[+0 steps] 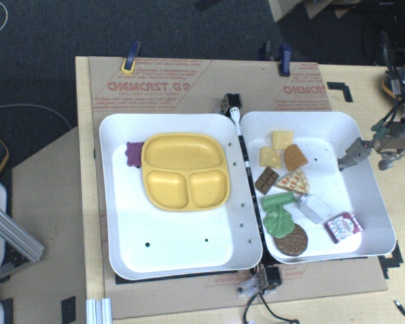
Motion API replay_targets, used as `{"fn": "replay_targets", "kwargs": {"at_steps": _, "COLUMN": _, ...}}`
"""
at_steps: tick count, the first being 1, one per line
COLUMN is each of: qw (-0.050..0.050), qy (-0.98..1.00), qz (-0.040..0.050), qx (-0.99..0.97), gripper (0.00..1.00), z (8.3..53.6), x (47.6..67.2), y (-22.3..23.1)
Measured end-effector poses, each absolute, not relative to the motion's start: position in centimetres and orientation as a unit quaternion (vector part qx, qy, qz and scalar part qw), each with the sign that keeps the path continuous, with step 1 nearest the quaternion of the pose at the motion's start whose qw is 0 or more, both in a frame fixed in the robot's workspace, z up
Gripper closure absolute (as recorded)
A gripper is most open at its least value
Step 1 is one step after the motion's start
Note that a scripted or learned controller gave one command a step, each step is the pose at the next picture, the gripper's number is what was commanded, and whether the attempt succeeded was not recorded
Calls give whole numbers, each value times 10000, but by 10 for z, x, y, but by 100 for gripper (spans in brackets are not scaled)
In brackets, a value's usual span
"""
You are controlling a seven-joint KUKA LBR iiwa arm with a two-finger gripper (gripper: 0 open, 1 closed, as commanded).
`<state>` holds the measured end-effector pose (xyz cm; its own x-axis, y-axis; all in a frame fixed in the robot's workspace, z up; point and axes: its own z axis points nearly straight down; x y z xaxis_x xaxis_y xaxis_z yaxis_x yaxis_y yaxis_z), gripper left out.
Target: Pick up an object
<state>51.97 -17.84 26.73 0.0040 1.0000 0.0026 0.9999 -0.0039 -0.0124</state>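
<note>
While the claw is hovering at the right bin's far edge, its opening cannot be judged, and nothing is showing in its grip. Candidate objects are lying near it: a pink packet, a pizza slice, a green leaf. Tight clustering is risking a glancing or double grasp. A yellow tray is occupying the left bin.

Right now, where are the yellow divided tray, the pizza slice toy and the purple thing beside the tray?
yellow divided tray (185, 171): camera view, on the ridge between its compartments.
pizza slice toy (293, 182): camera view, middle of the wedge, right bin.
purple thing (133, 154): camera view, on its exposed part left of the tray.
</note>
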Motion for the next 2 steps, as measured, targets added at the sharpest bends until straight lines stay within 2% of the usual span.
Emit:
{"fn": "replay_targets", "kwargs": {"at_steps": 1, "qw": 0, "qy": -7071, "qz": 1, "qx": -7071, "gripper": 0, "z": 274, "x": 522, "y": -178}}
{"fn": "replay_targets", "kwargs": {"at_steps": 2, "qw": 18, "qy": -7070, "qz": 5, "qx": -7072, "gripper": 0, "z": 223, "x": 512, "y": -173}}
